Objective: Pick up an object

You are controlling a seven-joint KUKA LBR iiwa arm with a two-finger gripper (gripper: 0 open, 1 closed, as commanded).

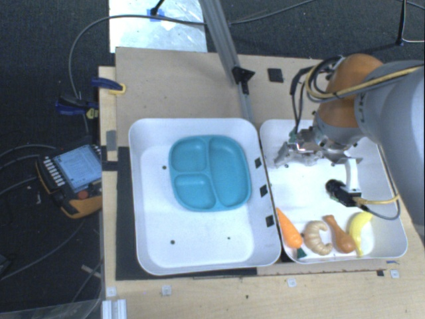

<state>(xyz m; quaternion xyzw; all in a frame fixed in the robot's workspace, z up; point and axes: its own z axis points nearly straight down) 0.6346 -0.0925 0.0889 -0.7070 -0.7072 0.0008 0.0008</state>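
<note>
While the arm point(392, 105) reaches in from three o'clock, its gripper point(300, 153) hangs over the upper part of the right bin point(272, 135), close to that bin's rim at ten o'clock. Whether the claw is spread or pressed together cannot be told from this slant; nothing is seen between it.

The task's things lie crowded along the right bin's bottom edge: a toy carrot point(288, 226) at seven o'clock beside the wall shared with the left bin point(143, 178), then a pale shrimp-like piece point(317, 237), a brown drumstick point(339, 234) touching it, and a banana point(359, 229) near the corner at five o'clock. All sit well apart from the gripper.

The middle of the right bin is bare white floor. In the left bin, a blue divided plate point(210, 173) takes the upper centre, leaving open floor toward six o'clock.
</note>
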